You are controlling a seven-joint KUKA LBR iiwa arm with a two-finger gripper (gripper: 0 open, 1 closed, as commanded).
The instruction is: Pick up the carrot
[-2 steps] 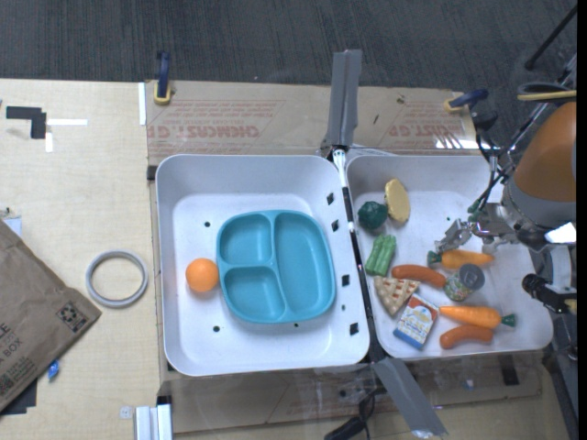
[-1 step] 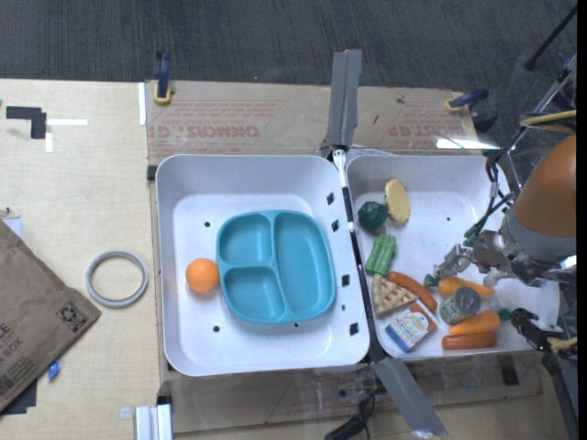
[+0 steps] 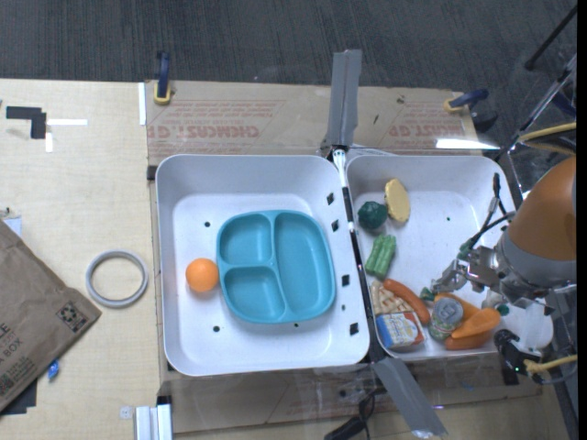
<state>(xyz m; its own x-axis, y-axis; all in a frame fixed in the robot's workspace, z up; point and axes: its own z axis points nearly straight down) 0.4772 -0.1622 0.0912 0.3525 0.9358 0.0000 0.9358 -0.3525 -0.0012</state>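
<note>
**Carrot at front right of right bin, gripper above it**

Two shallow white bins with rounded corners sit side by side. The left bin [image 3: 174, 246] holds one smooth teal plastic tray [image 3: 275, 266] with three compartments, and one orange ball [image 3: 201, 275] just beside the tray's left edge.

The right bin [image 3: 440, 177] holds a cluster of toy foods: one pale yellow oval piece [image 3: 397, 200], one dark green rounded piece [image 3: 371, 214], one light green ridged block [image 3: 381, 255], one glossy red-orange sausage shape [image 3: 406, 299], one flat printed packet [image 3: 398, 329], one metal can [image 3: 447, 314] and one tapered orange carrot [image 3: 472, 328]. The carrot lies at the front right of this bin, touching the can.

The gripper [image 3: 451, 275] sits just above the can and carrot. Jaw state: cannot be determined.

One grey ring [image 3: 116, 277] lies on the bench.
</note>
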